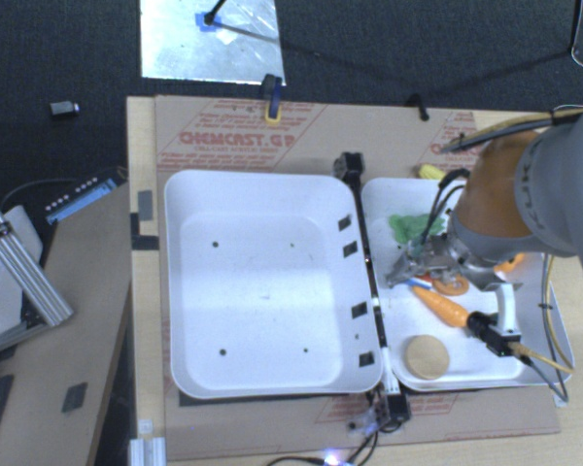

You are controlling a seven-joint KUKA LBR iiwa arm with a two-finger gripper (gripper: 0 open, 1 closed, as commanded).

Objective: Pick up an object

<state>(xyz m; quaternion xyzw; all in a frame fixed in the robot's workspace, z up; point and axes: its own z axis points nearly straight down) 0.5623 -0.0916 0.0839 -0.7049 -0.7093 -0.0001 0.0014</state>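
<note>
- The grey arm (539,197) is reaching in from the right of the frame, its gripper (413,265) lowering into the right bin (466,377).
- Whether it is gripping anything cannot be told from here.
- An orange carrot-shaped toy (440,306), a green item (406,227) and a tan disc (428,355) are lying in that bin; judging by this, nothing is lifted yet.
- The left bin (189,260) is sitting at centre frame.
- Both bins are resting on a cardboard-covered surface (243,134); dark floor (58,37) and a shiny metal sheet (175,27) are showing along the top.
</note>
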